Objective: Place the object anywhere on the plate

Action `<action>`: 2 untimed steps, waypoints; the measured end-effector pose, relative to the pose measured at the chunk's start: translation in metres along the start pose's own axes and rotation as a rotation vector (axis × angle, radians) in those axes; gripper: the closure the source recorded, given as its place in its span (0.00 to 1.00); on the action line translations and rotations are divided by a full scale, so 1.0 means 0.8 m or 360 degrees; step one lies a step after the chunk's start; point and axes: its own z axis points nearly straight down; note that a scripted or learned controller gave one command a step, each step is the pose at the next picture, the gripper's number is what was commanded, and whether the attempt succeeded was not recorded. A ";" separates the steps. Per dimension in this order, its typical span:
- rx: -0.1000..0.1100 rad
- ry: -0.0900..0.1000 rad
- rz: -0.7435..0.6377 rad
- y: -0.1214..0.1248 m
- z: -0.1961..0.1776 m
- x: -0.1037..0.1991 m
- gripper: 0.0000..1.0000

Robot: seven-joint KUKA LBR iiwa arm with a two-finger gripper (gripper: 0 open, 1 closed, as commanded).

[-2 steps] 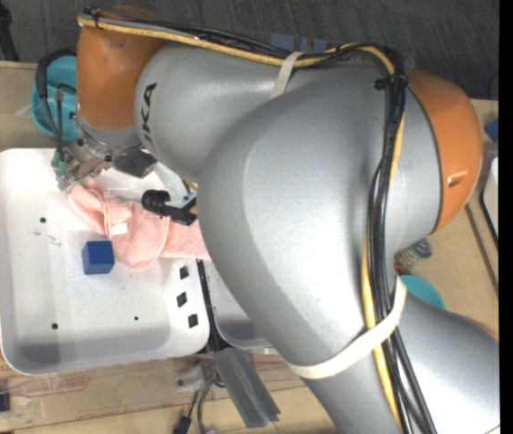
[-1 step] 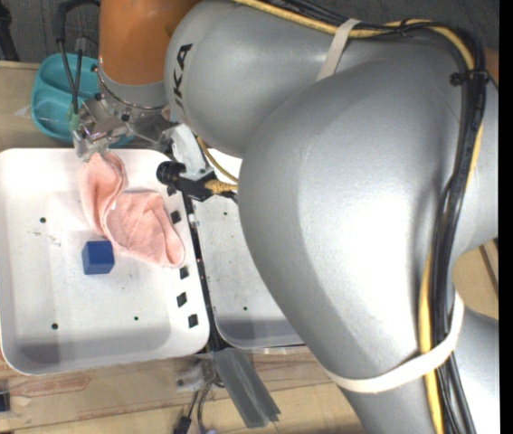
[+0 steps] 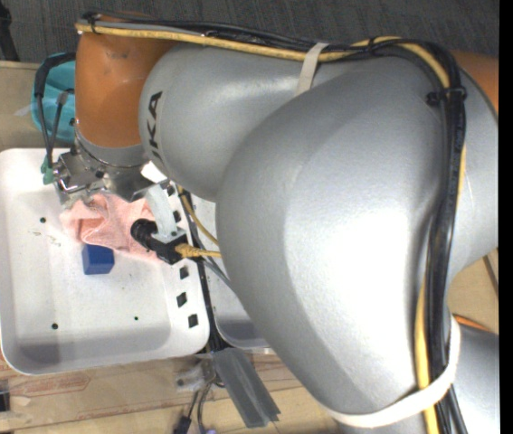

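Reaching in over the left white bin [image 3: 21,333], the grey arm [image 3: 328,197] hides its gripper [image 3: 80,183] at the bin's far edge above a crumpled pink cloth [image 3: 111,224]. A small blue block [image 3: 98,259] touches the cloth's near edge, with bare floor running toward the near rim.

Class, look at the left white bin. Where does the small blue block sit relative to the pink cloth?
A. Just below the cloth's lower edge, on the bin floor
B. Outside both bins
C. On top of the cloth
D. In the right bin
A: the blue block rests on the floor of the left bin, right beneath the pink cloth.
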 end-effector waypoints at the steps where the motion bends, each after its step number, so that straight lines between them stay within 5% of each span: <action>1: -0.0008 0.0000 -0.0269 0.062 -0.022 -0.051 1.00; 2: -0.0003 0.0000 -0.0195 0.035 0.008 -0.014 1.00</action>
